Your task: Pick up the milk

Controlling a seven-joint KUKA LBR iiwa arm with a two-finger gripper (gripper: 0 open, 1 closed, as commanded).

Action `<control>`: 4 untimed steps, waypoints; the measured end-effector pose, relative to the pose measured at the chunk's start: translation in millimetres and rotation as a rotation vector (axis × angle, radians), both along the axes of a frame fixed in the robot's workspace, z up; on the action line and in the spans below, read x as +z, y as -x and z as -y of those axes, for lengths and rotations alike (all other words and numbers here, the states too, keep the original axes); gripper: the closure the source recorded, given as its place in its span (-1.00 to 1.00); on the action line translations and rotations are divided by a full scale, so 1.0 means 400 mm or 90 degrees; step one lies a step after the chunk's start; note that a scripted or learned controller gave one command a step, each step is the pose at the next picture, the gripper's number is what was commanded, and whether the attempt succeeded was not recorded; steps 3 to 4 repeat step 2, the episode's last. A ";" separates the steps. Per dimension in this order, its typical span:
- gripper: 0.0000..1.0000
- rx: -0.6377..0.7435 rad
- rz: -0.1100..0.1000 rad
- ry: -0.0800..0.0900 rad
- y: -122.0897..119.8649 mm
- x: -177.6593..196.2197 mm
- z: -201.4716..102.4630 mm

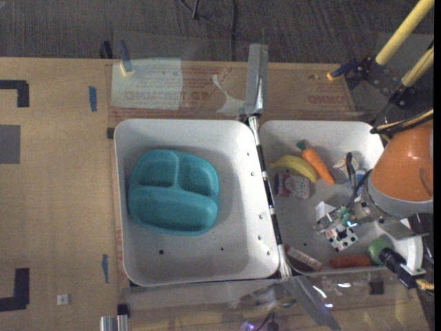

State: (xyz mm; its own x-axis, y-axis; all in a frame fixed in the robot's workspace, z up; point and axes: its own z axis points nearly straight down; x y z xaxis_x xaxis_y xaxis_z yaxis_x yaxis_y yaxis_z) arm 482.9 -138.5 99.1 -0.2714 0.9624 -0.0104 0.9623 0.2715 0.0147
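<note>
Overhead, the camera looks down on a pale wooden bench (55,205) marked with black tape corners and short blue tape strips, with dark grey carpet (103,12) beyond its far edge. Two shallow white bins sit side by side on it. The left bin (138,254) holds a teal divided plate (173,192) lying upside down near its middle. The right bin (275,133) holds a banana (295,165) and a carrot (317,164) near its far side, a small pinkish packet (292,185) just beside the banana, a brown bar (303,258) and a red sausage-like piece (350,261) along the near wall, and a green object (377,249) toward the right. The grey arm with its orange band (406,167) reaches in from the right, the gripper (339,227) low over a small white carton with dark markings, probably the milk (342,238), near the bin's middle. How the gripper stands, wide or narrow, cannot be told.
</note>
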 end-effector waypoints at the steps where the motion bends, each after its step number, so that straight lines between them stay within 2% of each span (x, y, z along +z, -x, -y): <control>1: 1.00 -0.213 -0.010 -0.006 0.008 0.212 -0.239; 2: 1.00 -0.114 -0.009 -0.004 0.006 0.299 -0.264; 4: 1.00 -0.114 -0.009 -0.004 0.006 0.299 -0.264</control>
